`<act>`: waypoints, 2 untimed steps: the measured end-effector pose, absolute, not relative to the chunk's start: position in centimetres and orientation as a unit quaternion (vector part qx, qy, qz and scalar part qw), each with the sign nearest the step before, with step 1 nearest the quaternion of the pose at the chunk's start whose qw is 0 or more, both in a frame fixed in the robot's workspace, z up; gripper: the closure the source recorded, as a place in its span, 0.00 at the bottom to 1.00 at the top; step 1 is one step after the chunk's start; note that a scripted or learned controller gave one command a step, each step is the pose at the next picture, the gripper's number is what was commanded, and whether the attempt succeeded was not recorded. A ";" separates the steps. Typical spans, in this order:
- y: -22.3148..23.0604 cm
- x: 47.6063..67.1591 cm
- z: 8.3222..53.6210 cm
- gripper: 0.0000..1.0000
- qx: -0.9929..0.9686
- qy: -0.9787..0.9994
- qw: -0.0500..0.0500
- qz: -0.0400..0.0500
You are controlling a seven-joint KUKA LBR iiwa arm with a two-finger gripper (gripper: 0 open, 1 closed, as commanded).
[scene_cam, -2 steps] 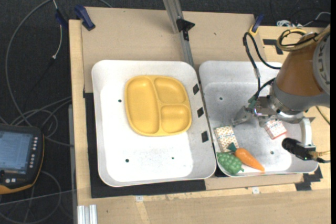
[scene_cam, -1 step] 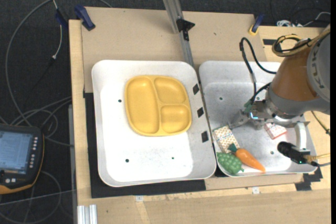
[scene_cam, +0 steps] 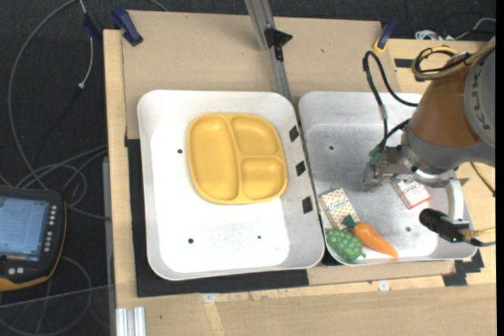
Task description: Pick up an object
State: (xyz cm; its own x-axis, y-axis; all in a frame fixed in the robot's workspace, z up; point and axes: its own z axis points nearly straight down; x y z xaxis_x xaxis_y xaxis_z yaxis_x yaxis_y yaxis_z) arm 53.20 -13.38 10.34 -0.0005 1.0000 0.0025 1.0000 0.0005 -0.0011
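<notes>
From above, the desk (scene_cam: 236, 27) is carrying two shallow white bins side by side. The left bin (scene_cam: 161, 193), at the centre of the frame, is holding a yellow divided tray (scene_cam: 236, 157). The right bin (scene_cam: 346, 118) is sitting at the right of the frame, and the arm (scene_cam: 453, 118) is reaching over it from the right edge. Its jaws (scene_cam: 383, 169) are hanging low over the middle of this bin; whether they are open or closed cannot be told. A small white card (scene_cam: 411, 193) is lying just right of them. Toward the bin's lower edge, a patterned packet (scene_cam: 339, 206), a green toy (scene_cam: 345, 244) and an orange carrot (scene_cam: 374, 238) are lying close together, apart from the jaws.
</notes>
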 end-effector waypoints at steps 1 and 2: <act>-13.7 53.8 16.7 1.00 -0.707 -0.708 -0.004 -0.002; -12.8 54.2 21.5 1.00 -0.706 -0.708 -0.003 -0.002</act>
State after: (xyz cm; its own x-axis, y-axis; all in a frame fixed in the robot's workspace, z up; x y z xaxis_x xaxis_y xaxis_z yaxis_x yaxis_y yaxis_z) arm 54.17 -12.78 21.54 -0.0028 1.0000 -0.0014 1.0000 0.0028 0.0074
